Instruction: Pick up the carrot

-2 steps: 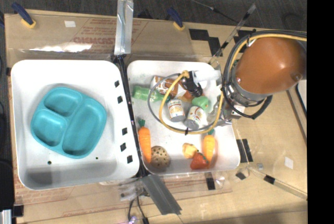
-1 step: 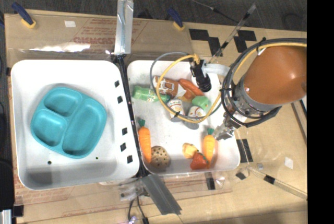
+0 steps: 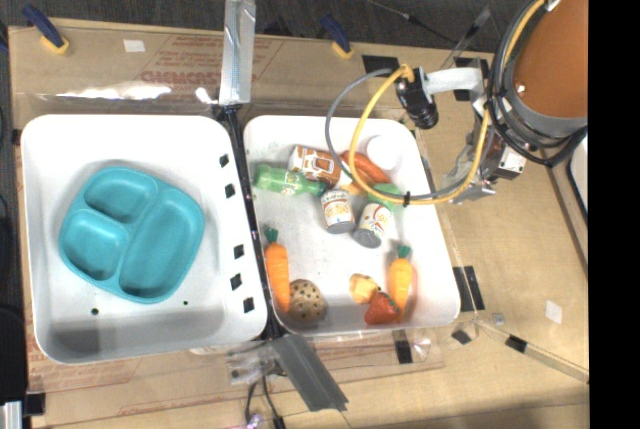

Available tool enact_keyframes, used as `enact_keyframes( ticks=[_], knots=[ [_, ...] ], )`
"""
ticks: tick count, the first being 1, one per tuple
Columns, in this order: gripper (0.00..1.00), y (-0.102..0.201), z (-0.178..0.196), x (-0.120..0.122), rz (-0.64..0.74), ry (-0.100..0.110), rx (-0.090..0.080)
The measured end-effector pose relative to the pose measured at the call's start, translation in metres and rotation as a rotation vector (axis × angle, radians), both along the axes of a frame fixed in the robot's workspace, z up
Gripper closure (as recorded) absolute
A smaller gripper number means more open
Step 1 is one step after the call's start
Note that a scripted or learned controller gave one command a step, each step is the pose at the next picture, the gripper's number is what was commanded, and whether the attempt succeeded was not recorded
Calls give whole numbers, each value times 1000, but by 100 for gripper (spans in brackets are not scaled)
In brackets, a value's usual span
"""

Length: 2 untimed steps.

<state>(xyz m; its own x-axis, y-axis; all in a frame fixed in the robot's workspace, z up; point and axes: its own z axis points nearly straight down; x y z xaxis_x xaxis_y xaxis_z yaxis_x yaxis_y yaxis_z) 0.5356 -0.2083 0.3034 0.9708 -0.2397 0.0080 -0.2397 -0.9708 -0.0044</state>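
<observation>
Pincer: you find the grey metal pincer [image 3: 478,179] over the desk [image 3: 520,287], just outside the right rim of the right-hand shallow white bin [image 3: 444,262]. You cannot tell whether it is released or clenched.
Nearest carrot: an orange toy carrot with green top [image 3: 366,168] lies tilted in the bin's far right part, partly under the arm's yellow cable and touching a white round piece [image 3: 384,153].
Cans: two small labelled tins [image 3: 338,209] sit side by side mid-bin.
Second orange carrot: [image 3: 400,279] lies near the right wall, leaves pointing away from you, beside a red pointed toy [image 3: 380,309] and a small yellow-brown lump [image 3: 359,287].
Far wall: a brown printed carton [image 3: 314,163] touches a green plastic bottle [image 3: 284,181].
Third orange carrot: [image 3: 276,263] lies along the left wall, next to a speckled brown ball [image 3: 305,302].
Left-hand white bin [image 3: 60,142]: you see a teal divided plastic plate [image 3: 130,232].
</observation>
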Motion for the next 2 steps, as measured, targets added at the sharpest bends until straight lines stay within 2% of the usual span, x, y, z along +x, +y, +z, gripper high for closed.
enact_keyframes(
  ticks=[1,2],
  knots=[
    [100,0,-130,-40,-15,18,5],
    [0,0,-127,-38,-15,12,3]
  ],
)
